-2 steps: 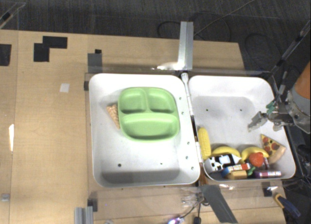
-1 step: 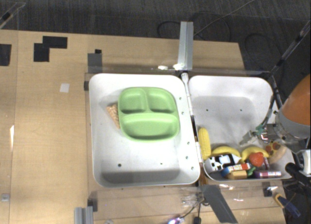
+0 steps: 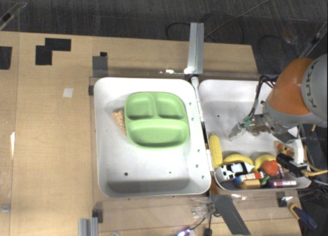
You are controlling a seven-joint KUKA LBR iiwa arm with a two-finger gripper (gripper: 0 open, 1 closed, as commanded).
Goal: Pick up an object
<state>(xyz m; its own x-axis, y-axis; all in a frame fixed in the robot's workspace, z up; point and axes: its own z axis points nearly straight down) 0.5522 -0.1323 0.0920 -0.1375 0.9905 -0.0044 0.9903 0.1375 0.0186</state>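
Tray (image 3: 155,120), green, in left bin (image 3: 110,173); corn (image 3: 216,149) in right bin (image 3: 225,102).

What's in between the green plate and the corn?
In the camera view, the left bin's white wall and the seam where both bins meet lie between the green plate and the corn.

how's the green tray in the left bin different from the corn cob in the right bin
The green tray is wide, flat and split into three compartments; the corn cob is narrow and stick-shaped. The tray lies in the middle of the left bin; the cob lies along the right bin's left wall. Both lie flat.
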